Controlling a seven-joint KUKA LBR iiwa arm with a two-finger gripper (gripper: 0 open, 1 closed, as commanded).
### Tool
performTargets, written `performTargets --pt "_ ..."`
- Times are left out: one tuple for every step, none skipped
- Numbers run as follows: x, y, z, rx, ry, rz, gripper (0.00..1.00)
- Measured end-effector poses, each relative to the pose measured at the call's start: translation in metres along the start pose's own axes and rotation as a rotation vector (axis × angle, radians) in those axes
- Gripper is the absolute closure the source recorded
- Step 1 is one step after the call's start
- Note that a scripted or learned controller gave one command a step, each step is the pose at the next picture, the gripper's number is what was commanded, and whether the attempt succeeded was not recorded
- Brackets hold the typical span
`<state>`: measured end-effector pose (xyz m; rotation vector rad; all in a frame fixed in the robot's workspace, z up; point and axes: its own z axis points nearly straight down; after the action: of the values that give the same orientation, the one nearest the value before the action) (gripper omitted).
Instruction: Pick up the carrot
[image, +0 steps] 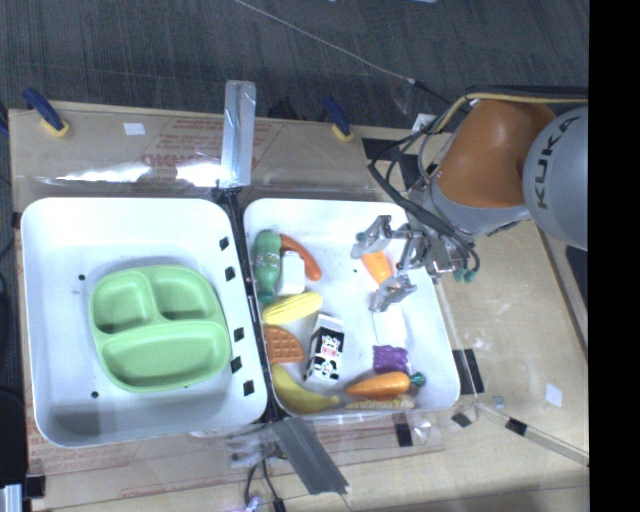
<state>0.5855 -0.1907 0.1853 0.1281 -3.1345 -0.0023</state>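
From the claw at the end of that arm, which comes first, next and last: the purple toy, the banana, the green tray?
Measured from the gripper, in the camera view:
1. Purple toy, just below it in the right bin.
2. Banana, farther down-left, at that bin's bottom edge.
3. Green tray, far left, in the other bin.

Two bins side by side, arm reaching in from the right

The left bin (40, 300) holds a sectioned tray (157, 325). In the right bin (440, 330), the carrot (380, 384) lies at the near edge, just right of the banana (300, 394) and before the small block (390, 357); the gripper (383, 265) hangs over the bin's far right part, around a small wedge (377, 266).
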Motion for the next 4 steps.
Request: performTargets --pt "-0.052 -0.023 0.088 -0.001 0.000 0.157 0.00" --pt "-0.056 -0.023 0.071 0.003 -0.012 0.150 1.00" --pt "-0.034 -0.003 0.037 0.002 -0.006 0.038 1.00" --pt "0.098 -0.012 0.094 0.002 -0.005 -0.162 1.00"
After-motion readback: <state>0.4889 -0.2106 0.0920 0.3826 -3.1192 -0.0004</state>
